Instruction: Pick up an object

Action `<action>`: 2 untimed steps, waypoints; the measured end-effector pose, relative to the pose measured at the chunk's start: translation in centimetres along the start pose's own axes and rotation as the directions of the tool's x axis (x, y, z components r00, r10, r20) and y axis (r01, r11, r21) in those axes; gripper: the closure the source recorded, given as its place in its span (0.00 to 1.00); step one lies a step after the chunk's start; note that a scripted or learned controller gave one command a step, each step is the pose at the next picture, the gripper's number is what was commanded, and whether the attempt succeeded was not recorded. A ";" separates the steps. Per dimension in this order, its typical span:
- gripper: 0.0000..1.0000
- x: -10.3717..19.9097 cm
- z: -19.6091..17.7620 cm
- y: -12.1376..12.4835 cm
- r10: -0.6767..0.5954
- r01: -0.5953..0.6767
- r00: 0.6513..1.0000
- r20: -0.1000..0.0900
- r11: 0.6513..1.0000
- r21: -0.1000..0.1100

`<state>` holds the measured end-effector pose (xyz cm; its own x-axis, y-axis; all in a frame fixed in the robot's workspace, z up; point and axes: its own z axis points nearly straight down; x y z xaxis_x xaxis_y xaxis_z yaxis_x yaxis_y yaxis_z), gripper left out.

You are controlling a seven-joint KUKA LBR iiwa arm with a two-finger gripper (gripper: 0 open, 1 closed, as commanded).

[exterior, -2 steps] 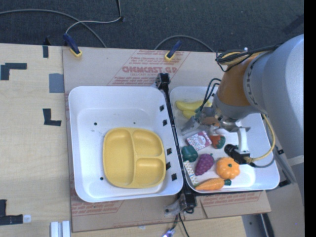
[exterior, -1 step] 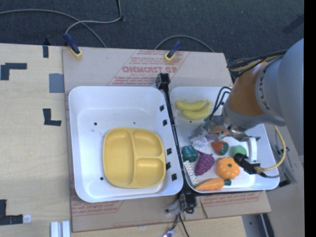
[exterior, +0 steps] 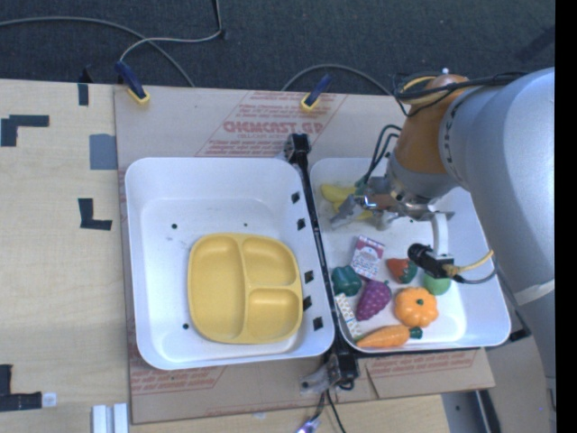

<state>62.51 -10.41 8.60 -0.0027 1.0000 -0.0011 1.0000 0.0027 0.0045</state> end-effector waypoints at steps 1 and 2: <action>0.00 1.0 -0.6 -6.1 0.003 -0.003 1.000 -0.001 1.000 0.007; 1.00 1.0 -1.6 -6.0 0.002 -0.002 1.000 -0.001 1.000 0.004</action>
<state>56.46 -9.45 10.20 -0.0004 1.0000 -0.0003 1.0000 0.0004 0.0002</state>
